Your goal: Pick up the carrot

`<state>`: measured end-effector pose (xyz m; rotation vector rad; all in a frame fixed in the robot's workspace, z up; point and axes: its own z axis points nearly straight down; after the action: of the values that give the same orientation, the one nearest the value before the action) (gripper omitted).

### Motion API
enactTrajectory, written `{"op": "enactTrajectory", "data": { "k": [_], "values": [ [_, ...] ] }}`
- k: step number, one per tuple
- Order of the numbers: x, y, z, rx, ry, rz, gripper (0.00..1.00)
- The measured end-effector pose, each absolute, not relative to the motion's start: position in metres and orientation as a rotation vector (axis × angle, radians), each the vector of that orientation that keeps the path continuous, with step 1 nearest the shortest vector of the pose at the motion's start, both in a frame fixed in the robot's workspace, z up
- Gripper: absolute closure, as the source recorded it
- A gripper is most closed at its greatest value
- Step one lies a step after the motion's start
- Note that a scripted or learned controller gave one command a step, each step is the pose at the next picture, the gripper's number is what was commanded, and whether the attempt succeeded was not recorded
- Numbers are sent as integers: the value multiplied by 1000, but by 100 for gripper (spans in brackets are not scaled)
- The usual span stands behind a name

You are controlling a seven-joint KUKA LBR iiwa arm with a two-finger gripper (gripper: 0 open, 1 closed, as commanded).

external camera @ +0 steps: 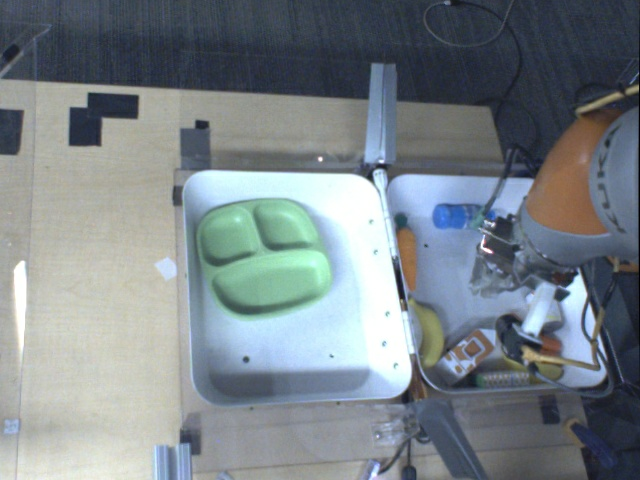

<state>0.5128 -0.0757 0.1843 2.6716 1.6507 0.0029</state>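
Observation:
The orange carrot lies lengthwise against the left wall of the right bin, its green top pointing to the back. My gripper hangs over the middle of that bin, to the right of the carrot and well apart from it. The grey arm with its orange band comes in from the right above it.
In the right bin, a blue bottle lies at the back, a yellow banana near the front left, and a small printed box and mixed items along the front. A green divided plate sits in the left bin.

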Motion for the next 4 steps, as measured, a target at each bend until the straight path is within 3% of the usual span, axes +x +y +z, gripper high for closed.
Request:
{"op": "enactTrajectory", "data": {
  "k": [1, 2, 4],
  "values": [
    [488, -94, 218, 2746, 1523, 4, 100],
    [487, -99, 182, 2772, 1478, 2, 100],
    [488, -38, 184, 3015, 882, 4, 100]
  ]
}}
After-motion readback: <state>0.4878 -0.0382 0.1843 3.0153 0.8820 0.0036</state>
